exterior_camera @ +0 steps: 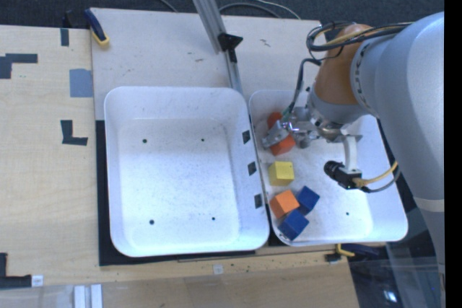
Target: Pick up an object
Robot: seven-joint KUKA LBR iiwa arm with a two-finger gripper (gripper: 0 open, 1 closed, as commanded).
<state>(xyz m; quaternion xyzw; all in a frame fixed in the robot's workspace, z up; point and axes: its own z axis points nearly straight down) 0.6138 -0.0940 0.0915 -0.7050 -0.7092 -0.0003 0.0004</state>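
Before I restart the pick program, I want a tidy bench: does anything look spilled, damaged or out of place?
Nothing stands out. The yellow block, orange block and two blue blocks all lie inside the right bin, and the claw sits low by a red-orange block.

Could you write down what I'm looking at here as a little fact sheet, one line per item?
bins: two white ones side by side, left bin and right bin
arm: grey with an orange band, reaching over the right bin
claw: low in the right bin, at the red block
yellow block: right bin, below the red one
orange block: right bin, near the front
blue blocks: two, beside the orange one
clamp: blue and yellow, on the bench's far left corner
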